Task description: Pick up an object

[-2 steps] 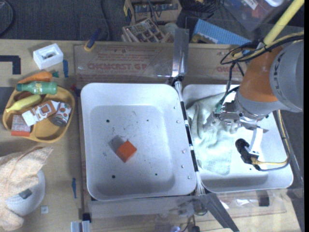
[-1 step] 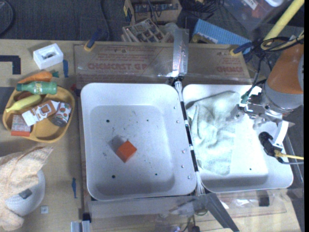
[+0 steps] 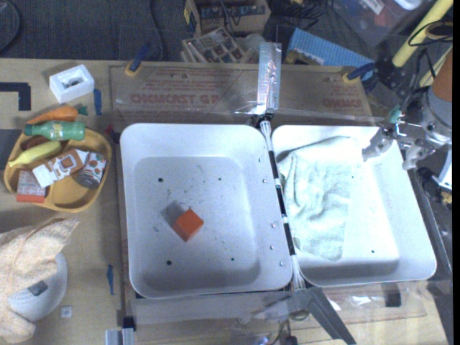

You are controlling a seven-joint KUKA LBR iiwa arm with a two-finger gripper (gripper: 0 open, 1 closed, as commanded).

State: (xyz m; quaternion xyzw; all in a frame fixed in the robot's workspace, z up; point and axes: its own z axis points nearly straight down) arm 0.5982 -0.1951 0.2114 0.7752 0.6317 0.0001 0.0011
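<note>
You're looking at an orange block [image 3: 189, 225] in the left bin [image 3: 144, 149]: likely light, stiff; pinch opposite flat sides. Hand [image 3: 392, 144] hovering by the towel [image 3: 316, 200], grip state unclear.

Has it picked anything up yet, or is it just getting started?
Nothing looks picked up yet. The orange block lies in the left bin, the towel in the right bin. The tool sits at that bin's far right edge. The whole pick is left.
</note>
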